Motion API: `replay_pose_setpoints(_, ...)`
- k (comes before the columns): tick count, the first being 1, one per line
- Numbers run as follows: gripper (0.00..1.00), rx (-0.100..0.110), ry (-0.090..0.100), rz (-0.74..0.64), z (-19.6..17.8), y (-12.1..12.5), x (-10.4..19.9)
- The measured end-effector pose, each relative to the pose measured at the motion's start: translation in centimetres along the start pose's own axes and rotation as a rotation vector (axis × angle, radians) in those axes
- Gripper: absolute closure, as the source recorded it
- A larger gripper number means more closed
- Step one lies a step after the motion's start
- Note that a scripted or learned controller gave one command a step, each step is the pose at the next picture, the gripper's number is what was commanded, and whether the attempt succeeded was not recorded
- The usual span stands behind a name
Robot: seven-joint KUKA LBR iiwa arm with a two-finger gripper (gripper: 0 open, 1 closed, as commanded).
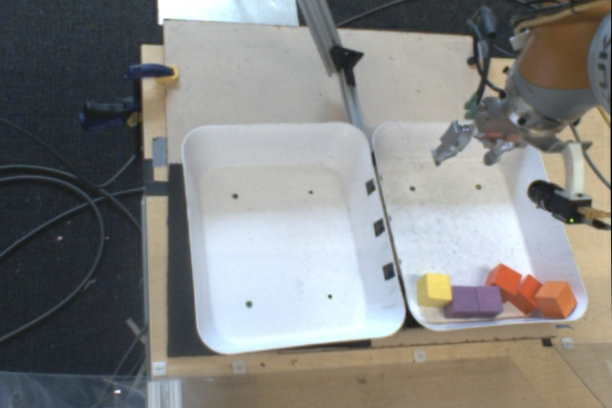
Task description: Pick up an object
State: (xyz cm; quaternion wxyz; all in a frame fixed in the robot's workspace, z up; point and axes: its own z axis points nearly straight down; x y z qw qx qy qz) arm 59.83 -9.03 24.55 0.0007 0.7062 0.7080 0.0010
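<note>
From above, we see the fingers [467, 144] hanging over the far end of the right bin [449, 215], spread apart with nothing between them. Along that bin's near edge lie a yellow block [434, 289], a purple block [473, 302] and orange blocks [532, 291]. The left bin [277, 225] sits beside it on the worktop [249, 72].

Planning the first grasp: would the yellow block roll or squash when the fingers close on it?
The yellow block looks cube-shaped with flat faces, so it probably slides rather than rolls. Its crisp edges suggest stiffness. It touches the purple block, which may crowd one finger.
</note>
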Motion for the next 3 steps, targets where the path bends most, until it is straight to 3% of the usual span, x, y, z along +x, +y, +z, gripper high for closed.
replay_pose_setpoints(1, 0.00, 0.009, 0.003, -0.001, 5.8, -5.9, 3.7)
replay_pose_setpoints(2, 0.00, 0.000, 0.000, 0.001, 5.5, -5.6, 3.4)
replay_pose_setpoints(3, 0.00, -0.007, 0.000, -0.004, -1.8, -9.5, 5.0)
